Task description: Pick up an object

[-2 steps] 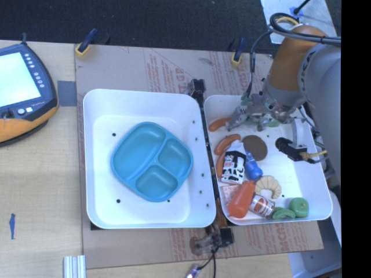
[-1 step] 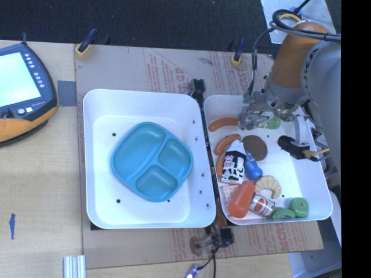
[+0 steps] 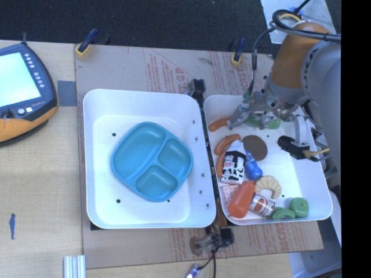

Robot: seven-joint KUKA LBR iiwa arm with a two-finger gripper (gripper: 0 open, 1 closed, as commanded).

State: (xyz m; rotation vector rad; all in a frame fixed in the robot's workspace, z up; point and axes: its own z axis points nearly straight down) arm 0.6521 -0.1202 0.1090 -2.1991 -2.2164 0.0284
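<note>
Item, nearest me: green ring, right bin's front corner. Blue divided plate, left bin. My tool over green item; grip state I cannot tell.

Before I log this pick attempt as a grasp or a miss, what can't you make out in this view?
- Tool: its fingers sit low at the right bin's far end, under the arm's wrist; whether they are open or shut, cannot tell.
- Green object beside the tool: partly covered by it, identity unclear.
- Small can: label too small to read.
- Black-and-white carton: print blurred.
</note>
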